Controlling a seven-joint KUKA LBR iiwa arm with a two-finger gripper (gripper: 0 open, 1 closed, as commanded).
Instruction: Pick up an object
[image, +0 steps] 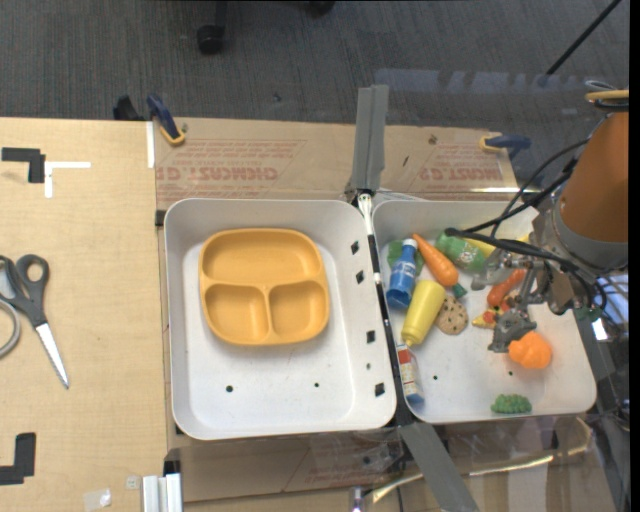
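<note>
My gripper (512, 330) hangs low in the right bin (455, 395), among the toys at its right side. An orange ball-like fruit (530, 351) lies just right of the fingertips, touching or nearly touching them. A small red-orange piece (503, 290) sits just above the gripper. Further left lie a carrot (436, 259), a yellow bottle (423, 311), a blue bottle (402, 274), a cookie (453, 317) and a green and yellow item (470, 247). A green broccoli piece (512, 404) rests near the bin's front edge. I see nothing between the fingers.
The left bin (270, 400) holds a yellow divided plate (265, 286). A marker-like pen (406, 375) lies along the right bin's left wall. Scissors (38, 310) lie on the wooden bench at far left. Cables trail around the arm at right.
</note>
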